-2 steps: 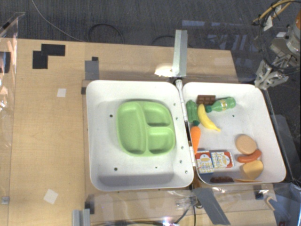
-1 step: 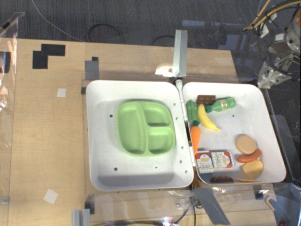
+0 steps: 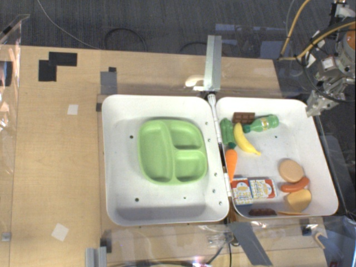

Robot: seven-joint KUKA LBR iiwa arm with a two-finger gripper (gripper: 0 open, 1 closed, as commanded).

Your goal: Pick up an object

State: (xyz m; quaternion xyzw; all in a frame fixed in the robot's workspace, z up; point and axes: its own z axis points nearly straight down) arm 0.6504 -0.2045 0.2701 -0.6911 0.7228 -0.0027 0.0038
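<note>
The right bin point(image 3: 320, 166) holds several toy foods. A yellow banana point(image 3: 245, 139) lies beside a green vegetable point(image 3: 227, 132), with a brown chocolate bar point(image 3: 243, 117) and a green bottle point(image 3: 262, 123) just behind. An orange carrot point(image 3: 231, 163) lies along the left wall. A red and white carton point(image 3: 253, 189) lies near the front, and a round bun point(image 3: 291, 170), a sausage point(image 3: 293, 185) and an orange chunk point(image 3: 299, 199) lie at the front right. My gripper point(image 3: 321, 100) hangs above the bin's back right corner, apart from every object.
The left bin point(image 3: 119, 149) holds a green divided plate point(image 3: 171, 151). A metal post point(image 3: 213, 63) stands behind the seam between the bins. Yellow and black cables point(image 3: 311, 15) run along the arm at the top right. A thin brown piece point(image 3: 261, 211) lies against the right bin's front wall.
</note>
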